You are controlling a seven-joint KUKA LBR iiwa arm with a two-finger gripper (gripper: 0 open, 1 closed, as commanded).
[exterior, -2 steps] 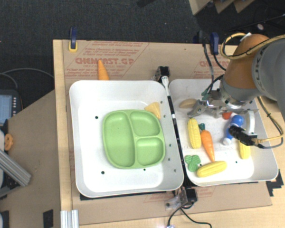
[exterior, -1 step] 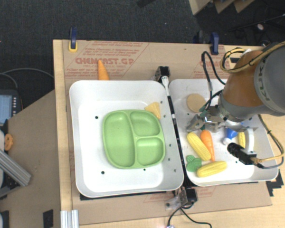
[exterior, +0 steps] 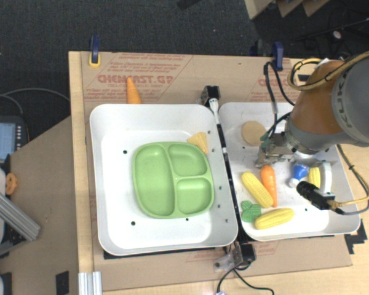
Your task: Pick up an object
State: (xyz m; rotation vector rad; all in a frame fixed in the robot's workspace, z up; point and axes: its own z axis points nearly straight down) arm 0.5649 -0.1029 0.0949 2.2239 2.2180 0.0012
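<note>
Gripper point(exterior: 267, 158) low in right bin point(exterior: 341, 223), just above carrot point(exterior: 269, 178). Fingers: cannot tell. Approach step; next needs closing on carrot, lifting.

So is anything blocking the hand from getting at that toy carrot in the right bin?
Nothing visible. The hand sits right above the carrot's top end, with a corn cob lying beside it.

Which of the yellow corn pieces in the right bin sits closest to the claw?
The upper corn cob, lying diagonally right beside the carrot under the claw. The other corn cob lies farther down, by the bin's front edge.
</note>
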